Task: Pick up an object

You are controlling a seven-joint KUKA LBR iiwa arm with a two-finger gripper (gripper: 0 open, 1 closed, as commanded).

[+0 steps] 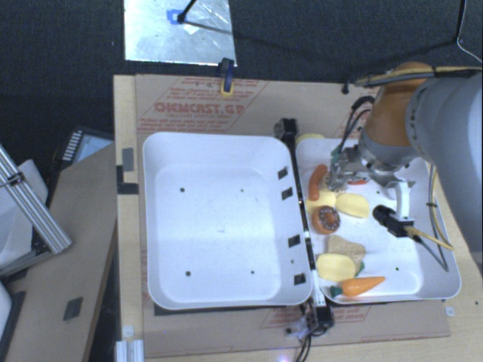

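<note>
Over the right bin [434,281], the gripper [341,173] hangs just above the crowded toy food [337,202], likely lining up a grab.

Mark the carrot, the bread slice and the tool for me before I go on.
carrot [363,285]: camera view, middle of its orange body, near the right bin's front wall.
bread slice [346,246]: camera view, centre of its tan top face.
tool [341,170]: camera view, its tip above the food in the right bin.
</note>
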